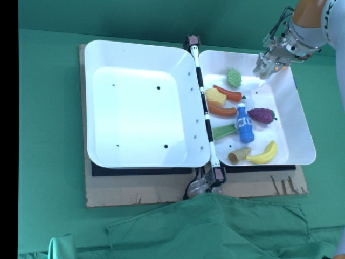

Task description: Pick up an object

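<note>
The right bin (294,99) holds several toy foods: a green bumpy fruit (233,77), a red chilli (229,94), a yellow wedge (215,97), an orange sausage (221,110), a blue bottle (245,124), purple grapes (261,115), a green pod (223,131), an ice-cream cone (237,155) and a banana (264,154). My gripper (263,69) hangs over the bin's far right part, to the right of the green fruit and above the grapes. Nothing shows between its fingers.
The left bin (102,58) sits beside the right one, joined by a black-and-white divider bar (204,107). Both rest on a cardboard sheet (135,198) on green cloth. A fold of green fabric (215,225) lies at the front.
</note>
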`<state>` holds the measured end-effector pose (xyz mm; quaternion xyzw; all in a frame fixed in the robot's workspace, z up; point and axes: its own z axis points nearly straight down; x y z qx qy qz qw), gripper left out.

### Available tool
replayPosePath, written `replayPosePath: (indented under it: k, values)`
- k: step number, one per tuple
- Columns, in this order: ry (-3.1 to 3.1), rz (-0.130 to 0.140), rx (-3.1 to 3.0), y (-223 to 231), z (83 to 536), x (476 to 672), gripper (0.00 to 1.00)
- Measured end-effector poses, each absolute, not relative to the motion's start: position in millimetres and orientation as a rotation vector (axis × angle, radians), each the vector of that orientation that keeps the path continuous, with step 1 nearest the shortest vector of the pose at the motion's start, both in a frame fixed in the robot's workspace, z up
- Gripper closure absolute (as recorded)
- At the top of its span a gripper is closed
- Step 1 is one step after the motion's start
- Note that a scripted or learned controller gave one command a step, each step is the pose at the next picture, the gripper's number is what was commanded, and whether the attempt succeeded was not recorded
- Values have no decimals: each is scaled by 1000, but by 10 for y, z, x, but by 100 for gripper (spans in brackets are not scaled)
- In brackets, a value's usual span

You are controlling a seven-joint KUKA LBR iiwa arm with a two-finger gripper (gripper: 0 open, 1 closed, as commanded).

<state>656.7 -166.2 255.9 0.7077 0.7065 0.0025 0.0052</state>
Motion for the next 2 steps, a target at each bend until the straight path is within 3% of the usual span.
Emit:
replayPosePath:
  k: [2]
  values:
    - [2210,9,2215,-1817,3662,6599,100]
